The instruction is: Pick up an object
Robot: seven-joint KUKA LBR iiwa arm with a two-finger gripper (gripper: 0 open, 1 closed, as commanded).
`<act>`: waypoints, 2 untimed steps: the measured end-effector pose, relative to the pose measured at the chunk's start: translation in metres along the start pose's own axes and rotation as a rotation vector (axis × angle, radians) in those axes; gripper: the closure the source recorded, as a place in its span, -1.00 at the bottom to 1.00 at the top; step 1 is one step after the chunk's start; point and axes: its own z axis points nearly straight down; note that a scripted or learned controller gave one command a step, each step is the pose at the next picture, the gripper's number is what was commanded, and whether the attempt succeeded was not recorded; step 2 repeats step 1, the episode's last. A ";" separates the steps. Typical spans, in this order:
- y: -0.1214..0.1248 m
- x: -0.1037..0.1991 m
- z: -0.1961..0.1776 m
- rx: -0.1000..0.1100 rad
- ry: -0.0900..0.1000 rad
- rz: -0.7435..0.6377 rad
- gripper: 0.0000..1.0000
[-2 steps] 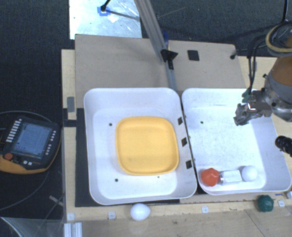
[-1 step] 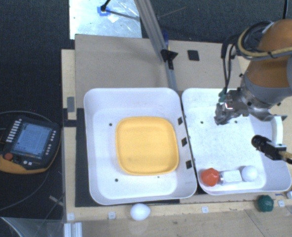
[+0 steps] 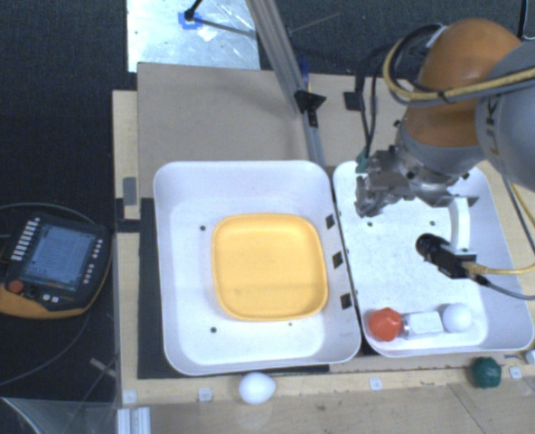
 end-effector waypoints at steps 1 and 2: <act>0.017 0.050 -0.004 0.000 0.000 0.001 1.00; 0.017 0.050 -0.004 0.000 0.000 0.001 1.00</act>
